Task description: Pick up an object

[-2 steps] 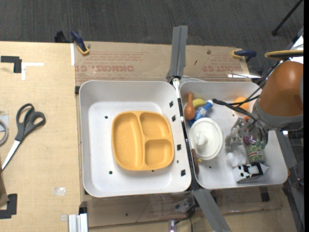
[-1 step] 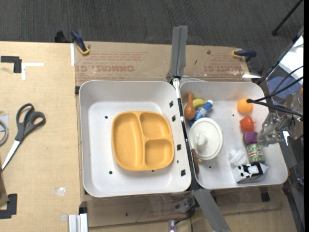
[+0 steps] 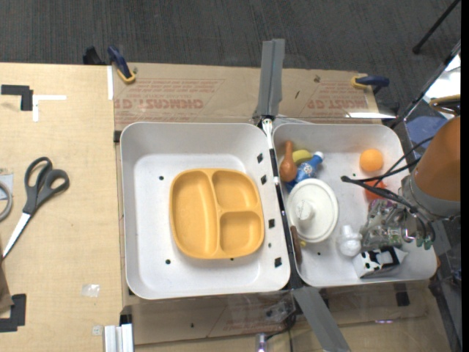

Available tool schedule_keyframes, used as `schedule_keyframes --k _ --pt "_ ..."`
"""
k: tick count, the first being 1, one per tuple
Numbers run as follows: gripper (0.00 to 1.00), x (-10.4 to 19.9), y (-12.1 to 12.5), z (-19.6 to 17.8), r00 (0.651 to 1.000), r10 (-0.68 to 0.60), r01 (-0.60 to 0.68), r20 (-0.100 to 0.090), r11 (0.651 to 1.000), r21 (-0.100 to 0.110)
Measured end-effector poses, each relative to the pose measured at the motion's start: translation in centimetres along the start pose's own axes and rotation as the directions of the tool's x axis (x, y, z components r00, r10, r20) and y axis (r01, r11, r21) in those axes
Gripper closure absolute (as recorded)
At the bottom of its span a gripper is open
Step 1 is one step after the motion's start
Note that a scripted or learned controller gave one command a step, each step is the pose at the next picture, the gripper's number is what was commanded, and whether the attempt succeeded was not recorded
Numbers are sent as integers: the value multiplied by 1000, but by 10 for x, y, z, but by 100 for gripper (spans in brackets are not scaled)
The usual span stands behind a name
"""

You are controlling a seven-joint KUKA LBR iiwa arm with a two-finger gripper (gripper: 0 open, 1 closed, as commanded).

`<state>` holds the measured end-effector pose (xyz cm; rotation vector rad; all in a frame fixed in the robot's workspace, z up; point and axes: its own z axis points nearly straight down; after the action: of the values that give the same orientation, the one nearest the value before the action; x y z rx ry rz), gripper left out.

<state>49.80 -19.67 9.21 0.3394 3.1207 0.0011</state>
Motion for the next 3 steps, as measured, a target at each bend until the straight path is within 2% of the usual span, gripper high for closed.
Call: schedule_keyframes --k 1,2,3 --pt "100 8 59 0 977 215 -215 -1 977 0" --pt "100 -45 39 -171 950 313 -313 1 950 2" --pt "100 -42 41 -37 966 260 -260 -1 966 1"
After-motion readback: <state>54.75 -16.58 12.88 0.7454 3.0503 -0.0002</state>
